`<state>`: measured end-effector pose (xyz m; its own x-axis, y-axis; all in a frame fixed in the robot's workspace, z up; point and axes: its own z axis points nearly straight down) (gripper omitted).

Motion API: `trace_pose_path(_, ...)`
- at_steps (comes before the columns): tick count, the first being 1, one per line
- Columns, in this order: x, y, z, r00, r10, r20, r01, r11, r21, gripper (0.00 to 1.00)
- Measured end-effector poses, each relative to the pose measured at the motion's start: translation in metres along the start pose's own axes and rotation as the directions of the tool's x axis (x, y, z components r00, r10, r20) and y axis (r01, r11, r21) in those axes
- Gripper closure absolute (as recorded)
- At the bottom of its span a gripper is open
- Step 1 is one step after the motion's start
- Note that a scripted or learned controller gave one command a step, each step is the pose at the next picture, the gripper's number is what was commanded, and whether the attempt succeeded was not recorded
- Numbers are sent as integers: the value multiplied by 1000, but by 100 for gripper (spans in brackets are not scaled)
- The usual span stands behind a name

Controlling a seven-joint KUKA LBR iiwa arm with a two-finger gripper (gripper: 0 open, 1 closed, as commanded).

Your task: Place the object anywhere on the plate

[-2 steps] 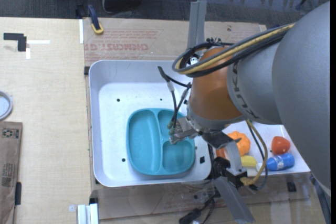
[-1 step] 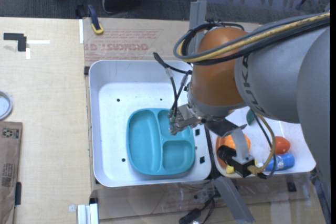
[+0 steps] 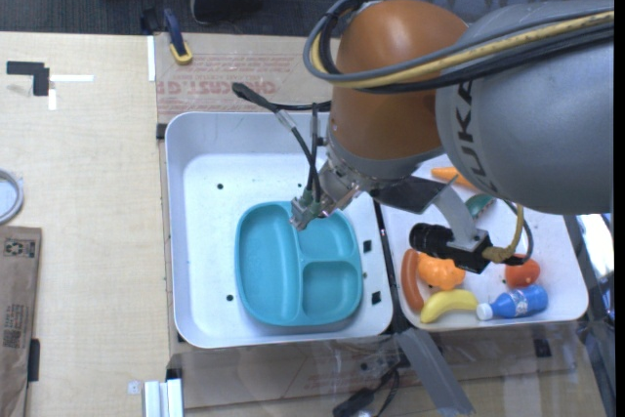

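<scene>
A teal plate (image 3: 271, 261) with three compartments lies in the left white bin (image 3: 200, 200), toward its front right. My gripper (image 3: 305, 210) hangs over the plate's far edge, near the ridge between the compartments. The grey and orange arm above hides much of it. A small greenish speck shows at the gripper's tip, and I cannot tell what it is or whether anything is held.
The right bin (image 3: 578, 296) holds toy food: a yellow banana (image 3: 447, 306), an orange piece (image 3: 441, 272), a blue bottle (image 3: 518, 304), a red ball (image 3: 524, 271) and a carrot (image 3: 445, 175). The arm covers that bin's far part. Bare floor of the left bin surrounds the plate.
</scene>
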<state>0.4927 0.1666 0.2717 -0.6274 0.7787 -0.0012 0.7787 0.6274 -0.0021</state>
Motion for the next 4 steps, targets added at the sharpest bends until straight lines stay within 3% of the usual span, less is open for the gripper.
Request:
trace_pose_path(1,-30,-43,44,998,-66,-1,66,998,2,100)
trace_pose_path(2,4,-16,71,974,-227,-2,227,974,1,100)
trace_pose_path(3,-15,-31,83,985,-172,-2,172,985,1,100)
trace_pose_path(4,8,-13,86,989,-151,-1,151,989,0,100)
